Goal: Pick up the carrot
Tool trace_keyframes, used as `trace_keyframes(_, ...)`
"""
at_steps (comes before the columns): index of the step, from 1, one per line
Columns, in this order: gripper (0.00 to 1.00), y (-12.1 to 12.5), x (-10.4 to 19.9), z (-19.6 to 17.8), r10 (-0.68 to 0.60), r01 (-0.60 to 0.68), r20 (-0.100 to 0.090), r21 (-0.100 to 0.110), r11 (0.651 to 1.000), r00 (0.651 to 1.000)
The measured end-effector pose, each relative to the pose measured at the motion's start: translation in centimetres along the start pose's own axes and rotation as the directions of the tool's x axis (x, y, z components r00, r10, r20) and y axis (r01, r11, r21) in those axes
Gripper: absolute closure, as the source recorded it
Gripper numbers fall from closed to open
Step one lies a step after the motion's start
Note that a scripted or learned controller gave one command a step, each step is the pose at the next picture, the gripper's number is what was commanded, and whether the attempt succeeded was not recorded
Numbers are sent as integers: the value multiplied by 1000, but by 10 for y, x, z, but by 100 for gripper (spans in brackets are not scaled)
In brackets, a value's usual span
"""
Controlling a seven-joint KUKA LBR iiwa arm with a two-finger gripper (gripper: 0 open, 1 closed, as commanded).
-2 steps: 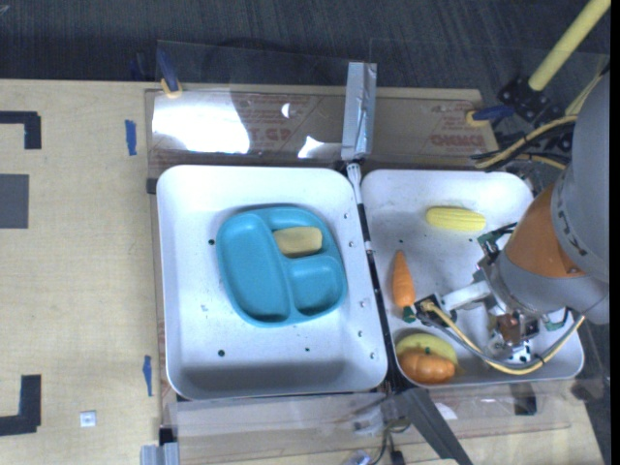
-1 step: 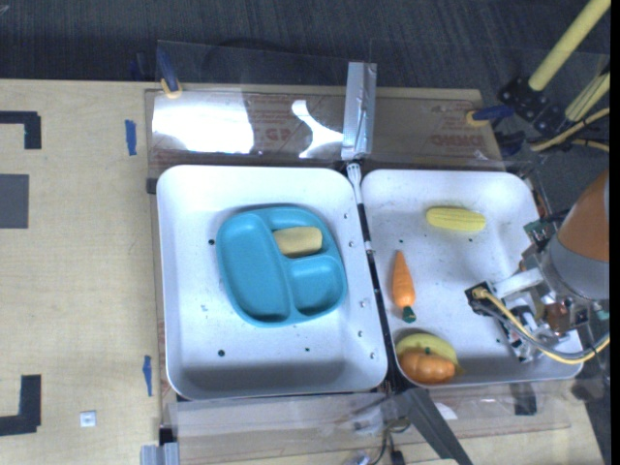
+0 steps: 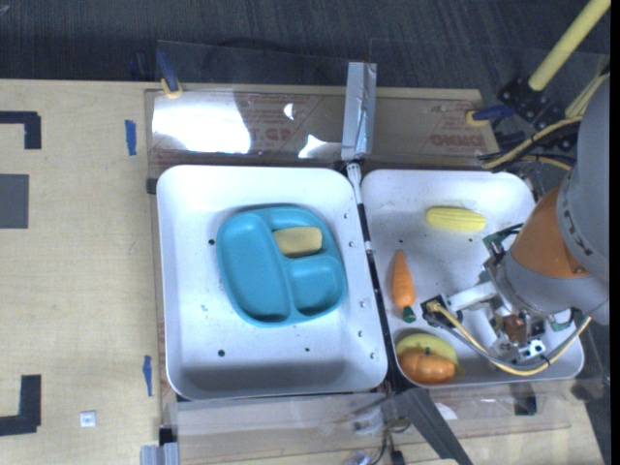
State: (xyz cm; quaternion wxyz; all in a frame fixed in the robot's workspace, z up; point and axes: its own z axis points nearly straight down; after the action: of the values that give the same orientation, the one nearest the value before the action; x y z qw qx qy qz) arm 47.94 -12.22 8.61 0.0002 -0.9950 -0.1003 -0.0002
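Observation:
The carrot (image 3: 402, 281), orange with a green tip at its near end, lies in the right bin (image 3: 387, 197) close to its left wall, pointing along it. My gripper (image 3: 511, 328) hangs over the near right part of that bin, to the right of the carrot and a little nearer, well apart from it. Nothing shows held in it. The arm's grey body and orange band cover the bin's right side.
A yellow corn cob (image 3: 455, 220) lies at the back of the right bin. A yellow and orange fruit (image 3: 426, 357) sits in its near left corner, just below the carrot. The left bin (image 3: 184, 289) holds a blue divided plate (image 3: 257, 269) with a yellow piece (image 3: 297, 241) on it.

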Motion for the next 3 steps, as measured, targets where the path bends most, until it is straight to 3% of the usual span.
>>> trace_keyframes(1, 100, 0, 1, -11, 0, 0, -2, -1, 1000, 1000)
trace_keyframes(2, 100, -32, 74, -116, -7, 7, -4, 2, 1000, 1000)
trace_keyframes(3, 100, -1, 77, -232, -1, 1, -3, -1, 1000, 1000)
